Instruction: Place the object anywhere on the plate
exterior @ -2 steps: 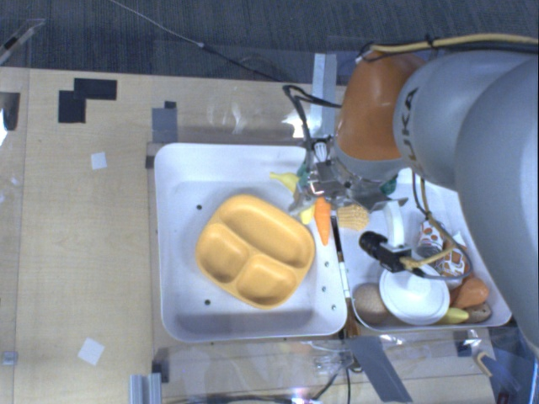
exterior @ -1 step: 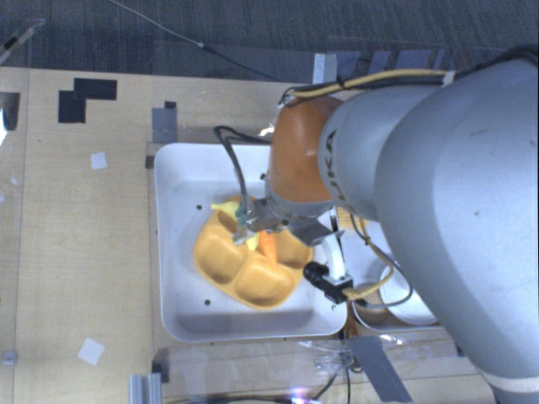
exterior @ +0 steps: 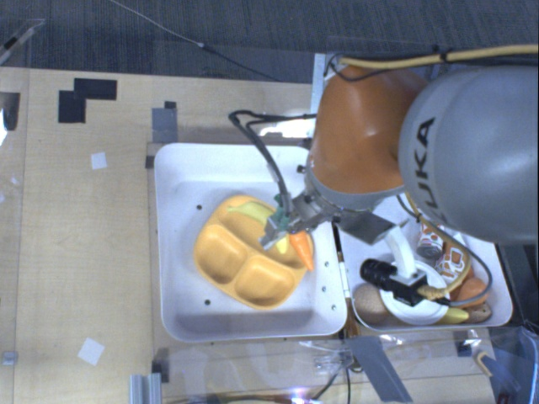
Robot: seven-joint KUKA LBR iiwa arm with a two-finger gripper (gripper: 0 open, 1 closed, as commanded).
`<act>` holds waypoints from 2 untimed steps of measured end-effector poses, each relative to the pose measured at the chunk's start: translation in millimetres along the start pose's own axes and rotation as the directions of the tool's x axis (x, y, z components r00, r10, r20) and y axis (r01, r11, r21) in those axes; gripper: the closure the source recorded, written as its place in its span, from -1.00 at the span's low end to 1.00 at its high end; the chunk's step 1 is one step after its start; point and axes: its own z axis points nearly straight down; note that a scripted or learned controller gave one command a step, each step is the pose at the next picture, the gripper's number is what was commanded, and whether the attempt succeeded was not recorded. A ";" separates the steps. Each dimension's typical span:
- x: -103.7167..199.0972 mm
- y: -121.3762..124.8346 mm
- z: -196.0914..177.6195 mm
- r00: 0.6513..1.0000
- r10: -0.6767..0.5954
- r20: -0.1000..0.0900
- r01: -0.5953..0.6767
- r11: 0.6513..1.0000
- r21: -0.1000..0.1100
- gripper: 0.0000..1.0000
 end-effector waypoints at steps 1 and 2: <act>0.2 -1.4 4.6 1.000 0.000 -0.001 0.000 1.000 0.010 -1.00; 36.9 26.1 -42.6 0.961 0.276 0.002 -0.276 0.961 0.010 -1.00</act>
